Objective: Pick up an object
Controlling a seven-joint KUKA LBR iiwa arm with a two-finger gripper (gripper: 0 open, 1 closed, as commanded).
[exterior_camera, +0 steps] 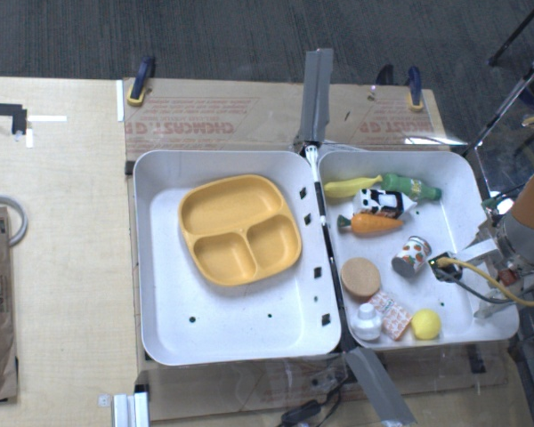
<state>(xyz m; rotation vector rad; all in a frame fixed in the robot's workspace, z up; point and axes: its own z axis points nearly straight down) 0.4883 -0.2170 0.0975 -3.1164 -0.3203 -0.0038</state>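
Right, picking out the gripper [501, 278] at the 3 o'clock edge of the right bin [458, 212], over the rim. Open or closed? Cannot tell from up here. Holding nothing that can be seen.

Looking for a target: closest, the patterned cup [411, 256], lying toward 9 o'clock from the gripper, near but apart, tipped over with its long axis running roughly 1 to 7 o'clock. Next closest, the yellow ball [425, 325], off toward 8 o'clock, near the bin's 5 o'clock corner. Probably calling for a short reach to 9 o'clock and a grip across the cup's axis, not along it.

Now counting the right bin: one banana [345, 188], one green bottle [411, 186], one toy cow [380, 203], one carrot [376, 224], one patterned cup, one round tan disc [360, 277], one small white bottle [367, 320], one pink-and-white packet [392, 315], one yellow ball. Nine in all. Over in the left bin [147, 238]: one yellow divided plate [240, 229], alone.
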